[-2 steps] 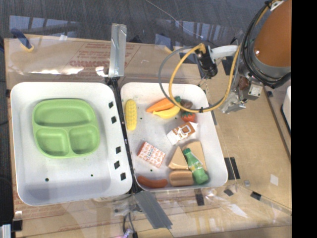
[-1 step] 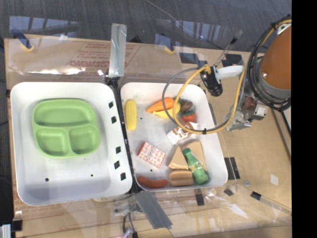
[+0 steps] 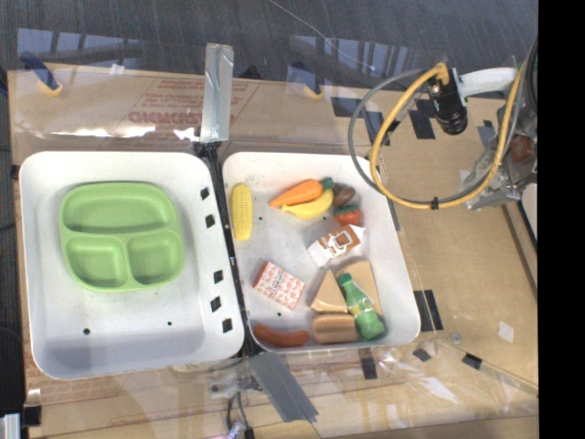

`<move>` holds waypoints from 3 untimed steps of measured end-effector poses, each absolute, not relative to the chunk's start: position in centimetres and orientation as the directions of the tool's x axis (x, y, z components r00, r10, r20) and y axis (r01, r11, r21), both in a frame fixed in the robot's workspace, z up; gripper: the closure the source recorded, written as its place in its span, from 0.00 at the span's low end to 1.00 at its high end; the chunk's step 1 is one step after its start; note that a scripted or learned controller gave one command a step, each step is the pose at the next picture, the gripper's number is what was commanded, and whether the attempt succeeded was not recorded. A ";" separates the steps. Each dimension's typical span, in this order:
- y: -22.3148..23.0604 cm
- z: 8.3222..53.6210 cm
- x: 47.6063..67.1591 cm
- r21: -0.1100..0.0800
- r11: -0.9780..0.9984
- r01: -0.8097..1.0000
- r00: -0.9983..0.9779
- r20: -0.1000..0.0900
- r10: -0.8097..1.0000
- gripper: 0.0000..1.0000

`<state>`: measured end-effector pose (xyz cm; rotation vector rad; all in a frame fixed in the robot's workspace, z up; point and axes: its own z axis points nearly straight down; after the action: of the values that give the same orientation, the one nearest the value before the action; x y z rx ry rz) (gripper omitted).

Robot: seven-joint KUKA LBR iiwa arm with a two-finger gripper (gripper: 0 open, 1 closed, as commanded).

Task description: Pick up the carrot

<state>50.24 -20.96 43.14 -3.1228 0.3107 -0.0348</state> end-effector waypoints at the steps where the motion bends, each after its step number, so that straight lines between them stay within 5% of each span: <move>1: -20.9 37.3 48.9 -0.011 -0.981 -0.195 0.981 0.004 -0.195 1.00; 2: -11.5 31.5 51.9 -0.007 -0.982 -0.188 0.982 -0.006 -0.188 1.00; 3: -20.9 33.1 48.7 -0.005 -0.975 -0.223 0.975 0.002 -0.223 1.00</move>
<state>48.75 -20.95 33.11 -3.1170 0.3519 -0.0043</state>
